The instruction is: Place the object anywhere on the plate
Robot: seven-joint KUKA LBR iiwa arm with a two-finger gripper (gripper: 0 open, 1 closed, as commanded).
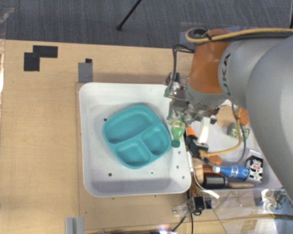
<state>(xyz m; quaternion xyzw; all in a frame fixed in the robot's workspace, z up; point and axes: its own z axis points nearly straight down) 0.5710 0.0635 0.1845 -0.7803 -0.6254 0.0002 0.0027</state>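
White bin (90,179) holds teal plate (136,135); fingers (177,126) grip a green object (177,130) (beside plate).

Right bin (219,135) mostly covered by arm (254,67); far wall and right side hidden. Arm itself cut off at right and bottom edges. Gripper (177,126) fingers buried under wrist housing, spread not readable. Small green object (177,130) at gripper tip partly masked, identity unclear, contact with fingers impossible to judge. Clutter (224,172) in right bin overlapping, partly under arm. Tiny printed item (254,165) too small to read.
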